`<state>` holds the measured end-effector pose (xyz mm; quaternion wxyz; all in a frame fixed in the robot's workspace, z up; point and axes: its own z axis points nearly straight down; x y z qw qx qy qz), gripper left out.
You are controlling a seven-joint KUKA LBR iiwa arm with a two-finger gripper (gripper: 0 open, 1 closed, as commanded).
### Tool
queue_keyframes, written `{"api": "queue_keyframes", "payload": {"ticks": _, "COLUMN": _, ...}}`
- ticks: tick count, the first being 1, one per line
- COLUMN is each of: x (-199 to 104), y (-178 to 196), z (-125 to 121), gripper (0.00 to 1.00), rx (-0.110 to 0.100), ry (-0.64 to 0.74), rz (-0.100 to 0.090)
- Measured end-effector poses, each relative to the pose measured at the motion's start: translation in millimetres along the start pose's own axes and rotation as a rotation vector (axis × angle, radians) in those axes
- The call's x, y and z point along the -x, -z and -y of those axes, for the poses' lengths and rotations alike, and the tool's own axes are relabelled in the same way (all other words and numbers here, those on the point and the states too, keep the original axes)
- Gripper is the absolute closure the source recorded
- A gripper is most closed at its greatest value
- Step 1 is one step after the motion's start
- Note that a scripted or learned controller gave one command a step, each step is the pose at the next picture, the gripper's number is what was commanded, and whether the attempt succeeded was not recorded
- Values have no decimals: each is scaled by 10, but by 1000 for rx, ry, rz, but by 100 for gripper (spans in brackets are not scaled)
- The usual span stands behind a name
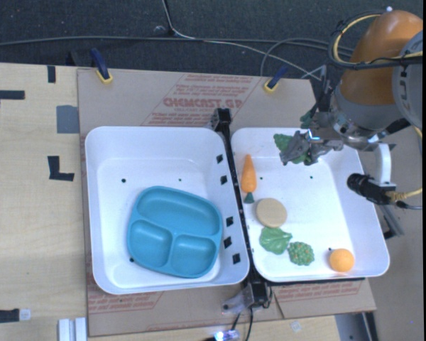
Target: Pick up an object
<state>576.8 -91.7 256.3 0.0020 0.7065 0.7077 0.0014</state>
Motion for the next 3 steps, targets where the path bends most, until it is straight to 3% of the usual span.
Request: {"api": "queue_keyframes", "payload": {"ticks": 3, "x": -1597, "y": -380, "z": -516, "gripper": 100, "rx": -7, "ry": 4, "rz": -1}}
